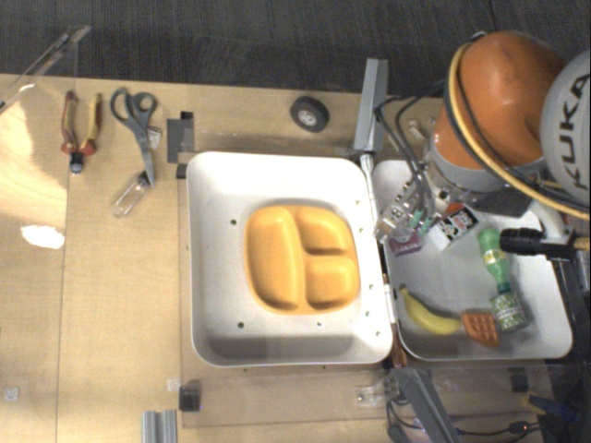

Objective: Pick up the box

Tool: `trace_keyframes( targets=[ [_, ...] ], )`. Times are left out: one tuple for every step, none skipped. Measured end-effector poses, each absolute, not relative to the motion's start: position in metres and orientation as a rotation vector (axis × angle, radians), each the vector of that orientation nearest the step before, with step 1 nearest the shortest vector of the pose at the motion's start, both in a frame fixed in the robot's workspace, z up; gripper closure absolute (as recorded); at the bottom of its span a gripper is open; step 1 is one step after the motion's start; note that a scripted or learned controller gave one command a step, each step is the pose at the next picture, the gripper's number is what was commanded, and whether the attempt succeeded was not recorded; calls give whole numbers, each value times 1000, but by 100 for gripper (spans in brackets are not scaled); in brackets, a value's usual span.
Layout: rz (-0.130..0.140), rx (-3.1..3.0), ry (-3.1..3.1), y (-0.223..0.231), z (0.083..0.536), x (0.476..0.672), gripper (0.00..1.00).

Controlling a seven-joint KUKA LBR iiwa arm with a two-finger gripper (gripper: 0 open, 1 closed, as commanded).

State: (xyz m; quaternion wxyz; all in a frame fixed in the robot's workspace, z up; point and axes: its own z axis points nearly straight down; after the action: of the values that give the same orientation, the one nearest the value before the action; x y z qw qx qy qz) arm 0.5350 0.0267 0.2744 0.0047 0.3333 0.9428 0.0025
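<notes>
A yellow divided tray (302, 257) lies in the left bin (214, 247); right of the tray, at the right bin's (545, 340) left wall, the gripper (404, 221) hangs low beside a small box (452, 226); its grip cannot be told; further right lie a banana (429, 316) and green bottle (499, 280).

Evenly and brightly lit from overhead. Strong glare at nine o'clock on the pale wooden bench top (55, 247), washing out the grain. Soft sheen on the glossy yellow sectioned tray (303, 257). Faint shadow inside the left shallow white bin (212, 201) toward six o'clock. Slightly soft, grainy throughout; large orange arm dome (503, 81) at two o'clock blurred.
</notes>
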Motion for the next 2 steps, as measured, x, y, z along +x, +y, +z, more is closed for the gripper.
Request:
trace_keyframes(
  targets=[
    [8,1753,2601,61,285,556,100],
    [6,1896,2498,8,312,583,100]
  ],
)
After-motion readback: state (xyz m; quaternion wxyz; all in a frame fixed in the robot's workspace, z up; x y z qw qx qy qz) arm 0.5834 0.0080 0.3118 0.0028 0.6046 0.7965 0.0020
